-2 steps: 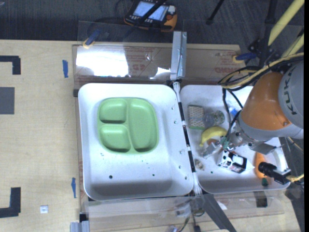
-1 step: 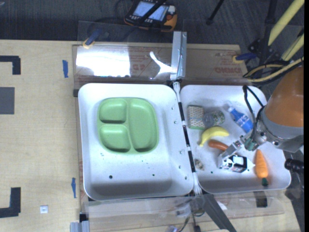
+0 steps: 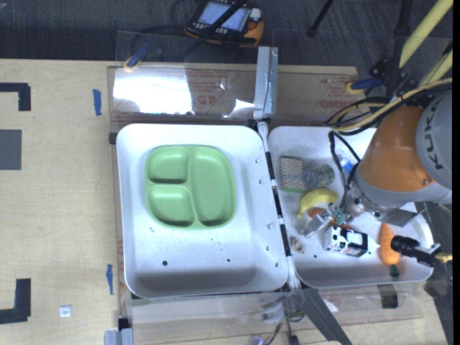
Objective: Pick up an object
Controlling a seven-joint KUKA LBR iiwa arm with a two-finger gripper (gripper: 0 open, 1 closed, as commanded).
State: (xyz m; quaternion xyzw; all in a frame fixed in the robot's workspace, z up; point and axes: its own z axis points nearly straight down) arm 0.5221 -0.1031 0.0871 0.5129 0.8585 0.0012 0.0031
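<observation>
In the camera view, the grey arm with its orange band (image 3: 394, 157) reaches in from the right and hangs low over the right bin (image 3: 316, 136), its claw (image 3: 343, 220) down among the clutter there. The objects to choose from lie in that bin: a yellow banana (image 3: 317, 199) just beside the claw, a mesh sponge (image 3: 291, 173) and a clear crumpled piece (image 3: 318, 175) toward the back, and an orange carrot-like item (image 3: 388, 244) near the front right. How far the claw is spread, and whether it has anything, I cannot tell; the wrist hides it. The left bin (image 3: 144, 264) carries a green 3-section plate (image 3: 191, 185). For a sound pick, I would judge it best to centre on 1 object, probably the banana, before gripping and lifting straight up.
</observation>
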